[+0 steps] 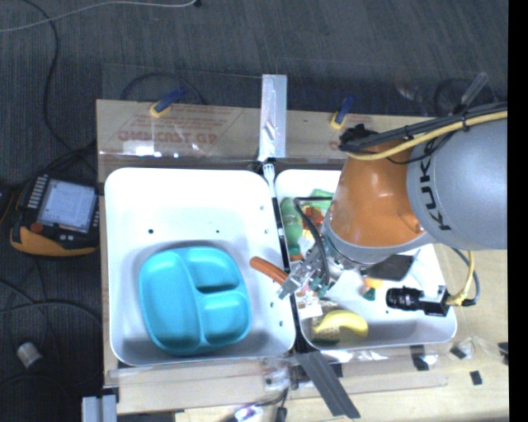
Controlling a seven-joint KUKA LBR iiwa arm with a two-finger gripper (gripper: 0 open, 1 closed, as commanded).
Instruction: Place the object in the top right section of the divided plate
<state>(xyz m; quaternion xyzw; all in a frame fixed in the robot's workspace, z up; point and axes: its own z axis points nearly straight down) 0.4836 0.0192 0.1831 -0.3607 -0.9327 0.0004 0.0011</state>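
— Hand (299, 283)? Hovering over the divider between the two shallow white bins (124, 247); fingers' state impossible to tell.

— Lying near it: small orange carrot-like object (266, 268), right of the turquoise divided plastic plate (194, 295).

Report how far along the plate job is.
Done: nothing is on the blue divided plate in the left bin yet. In hand: the gripper works low over the divider between the bins, beside an orange object; a grasp isn't visible. Left: picking and placing in the top right section.

Dark grey carpet floor (66, 49), wooden bench (198, 132), loose cables (33, 25)
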